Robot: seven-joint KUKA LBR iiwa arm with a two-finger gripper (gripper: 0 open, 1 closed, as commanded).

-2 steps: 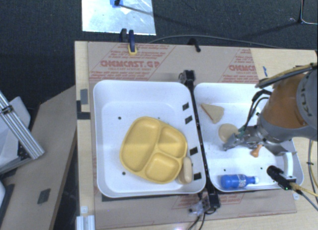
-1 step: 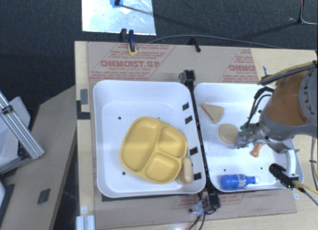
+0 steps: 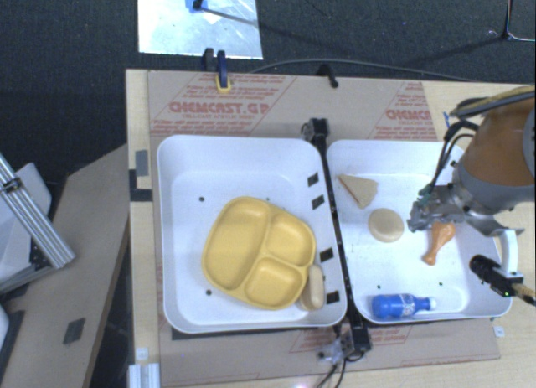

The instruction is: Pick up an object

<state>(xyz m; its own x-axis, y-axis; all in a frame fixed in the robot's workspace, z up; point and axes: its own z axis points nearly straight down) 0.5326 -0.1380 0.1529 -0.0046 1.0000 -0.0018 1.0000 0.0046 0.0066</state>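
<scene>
The orange drumstick-shaped toy (image 3: 438,243) lies in the right bin (image 3: 402,294), at about three o'clock from the round tan disc (image 3: 386,225), its long axis running from one o'clock down to seven o'clock with the knobbed end lowest. The gripper (image 3: 425,214) sits at its upper end; its opening cannot be told. The right bin carries one drumstick, one disc, one tan wedge (image 3: 359,188) and one blue bottle (image 3: 400,305); the left bin (image 3: 184,210) carries one yellow divided tray (image 3: 251,248) and one beige piece (image 3: 314,287).

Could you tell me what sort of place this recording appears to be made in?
Probably a robotics lab test bench: two white bins, left bin and right bin, sit on cardboard holding toy items like a yellow divided tray and a blue bottle, with the robot's end effector reaching in.
</scene>
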